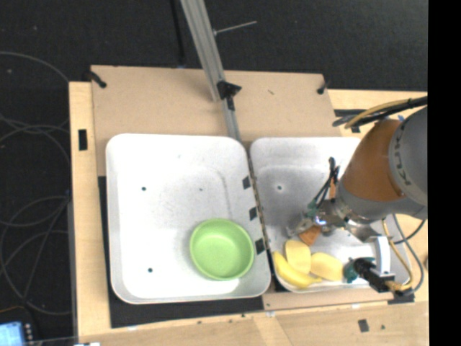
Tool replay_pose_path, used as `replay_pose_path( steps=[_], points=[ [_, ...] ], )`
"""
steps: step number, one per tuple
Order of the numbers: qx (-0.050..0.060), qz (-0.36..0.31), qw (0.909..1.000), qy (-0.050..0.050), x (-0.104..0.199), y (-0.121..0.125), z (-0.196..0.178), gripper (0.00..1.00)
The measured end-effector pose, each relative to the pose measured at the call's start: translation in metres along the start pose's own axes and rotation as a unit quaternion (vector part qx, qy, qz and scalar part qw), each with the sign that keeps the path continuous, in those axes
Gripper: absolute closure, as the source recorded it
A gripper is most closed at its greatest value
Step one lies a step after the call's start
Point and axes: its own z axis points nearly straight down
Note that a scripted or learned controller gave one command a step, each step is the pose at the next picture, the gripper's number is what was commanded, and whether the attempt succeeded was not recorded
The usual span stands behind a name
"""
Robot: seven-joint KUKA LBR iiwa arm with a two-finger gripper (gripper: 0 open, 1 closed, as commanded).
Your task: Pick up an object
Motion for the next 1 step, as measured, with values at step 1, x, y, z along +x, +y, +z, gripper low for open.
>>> replay_pose_path(
  steps=[1],
  points=[
    [-0.002,0.002,1.0,0.002,0.0005,0.0013,-0.011,1.0]
  ],
)
